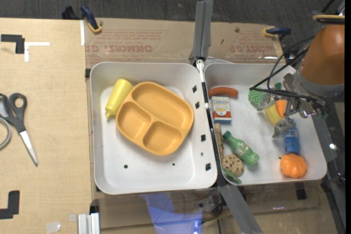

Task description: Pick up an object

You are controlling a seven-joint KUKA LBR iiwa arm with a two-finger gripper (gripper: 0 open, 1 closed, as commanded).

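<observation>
The gripper (286, 124) hung over a small blue bottle (292, 142), probably light and slippery; finger state indiscernible.

The arm (328, 57) runs off the right edge; its wrist hides part of the right bin (258, 172).

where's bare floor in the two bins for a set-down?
Left white bin: open floor along the near edge, below the orange divided plate, and the far right corner. Right white bin: a bare strip between the green toy bottle and blue bottle. Crowded under the gripper.
</observation>
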